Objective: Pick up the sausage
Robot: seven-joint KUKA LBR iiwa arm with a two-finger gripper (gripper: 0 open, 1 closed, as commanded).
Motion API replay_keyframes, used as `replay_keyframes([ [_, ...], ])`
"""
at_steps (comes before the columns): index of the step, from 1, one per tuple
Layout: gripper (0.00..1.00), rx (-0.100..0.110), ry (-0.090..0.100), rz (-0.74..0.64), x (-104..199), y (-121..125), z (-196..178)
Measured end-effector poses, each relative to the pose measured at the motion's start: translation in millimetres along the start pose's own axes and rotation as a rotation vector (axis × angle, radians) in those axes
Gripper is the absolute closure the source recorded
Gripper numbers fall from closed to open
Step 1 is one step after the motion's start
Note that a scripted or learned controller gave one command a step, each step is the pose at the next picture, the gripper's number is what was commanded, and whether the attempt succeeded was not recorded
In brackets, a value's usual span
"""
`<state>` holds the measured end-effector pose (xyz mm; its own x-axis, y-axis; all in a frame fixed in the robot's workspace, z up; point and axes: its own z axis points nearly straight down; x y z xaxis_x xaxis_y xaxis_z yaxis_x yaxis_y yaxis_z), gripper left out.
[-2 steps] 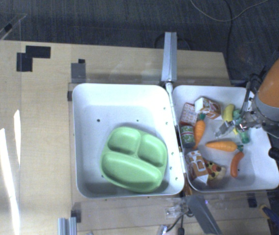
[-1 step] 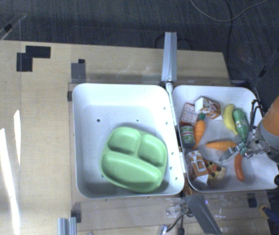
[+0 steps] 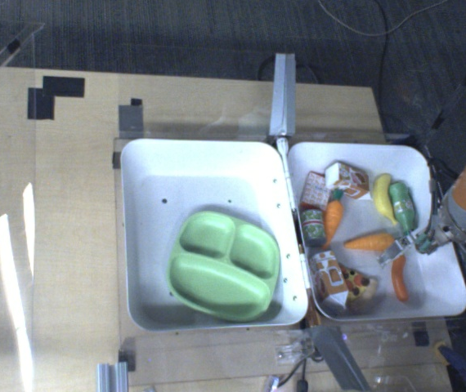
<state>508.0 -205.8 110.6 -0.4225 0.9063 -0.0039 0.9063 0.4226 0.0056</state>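
Two white bins were set side by side on the table (image 3: 69,219); the right bin (image 3: 441,296) was crowded with toy food, the left bin (image 3: 151,178) taken up by a green divided tray (image 3: 225,264). The sausage (image 3: 400,283) lay near the right bin's 4 o'clock corner, just below a carrot (image 3: 370,242). The gripper (image 3: 400,249) was poised at the sausage's 12 o'clock end; whether its jaws were released or clenched could not be told. Open floor was left at the sausage's 3 o'clock side, toward the wall.
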Motion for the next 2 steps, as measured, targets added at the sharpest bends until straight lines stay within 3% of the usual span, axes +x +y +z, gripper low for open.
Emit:
replay_keyframes([
  [1,0.00,-0.006,-0.005,-0.051,6.7,-14.7,21.6],
  [2,0.00,0.001,0.001,0.139,26.4,-1.6,-18.1],
])
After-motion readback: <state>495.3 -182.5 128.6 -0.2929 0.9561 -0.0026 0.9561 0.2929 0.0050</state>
